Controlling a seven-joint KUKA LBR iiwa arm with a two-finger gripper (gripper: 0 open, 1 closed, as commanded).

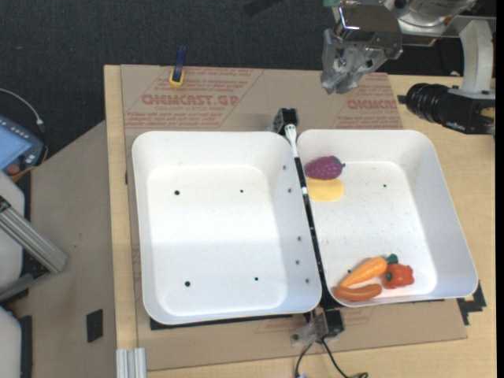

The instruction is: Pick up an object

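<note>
Hanging above the far edge of the bench, my gripper [344, 81] sits over the brown board [236, 93] just beyond the far rim of the right bin [441, 179], well apart from every object. Nothing is between its fingers; whether they are spread or pressed together I cannot tell from this angle.

2 shallow white bins sit side by side, touching along their shared rim. The left bin [157, 211] shows only small dark dots on its floor.

The right bin holds 5 objects in 2 groups:
- Far-left corner, close to the shared rim: a purple grape bunch [324, 167], with a pale yellow piece [326, 190] touching its near side.
- Near edge, left of centre: an orange carrot [365, 271] lying at a slant, a red-orange sausage-shaped piece [358, 292] just beside it on the near side, and a red pepper [400, 275] touching the carrot's green-topped end.

The 2 groups lie well apart, with bare bin floor between them.

A small yellow and blue item [179, 68] stands on the board beyond the left bin. A black clip [285, 120] sits at the far end of the shared rim.
</note>
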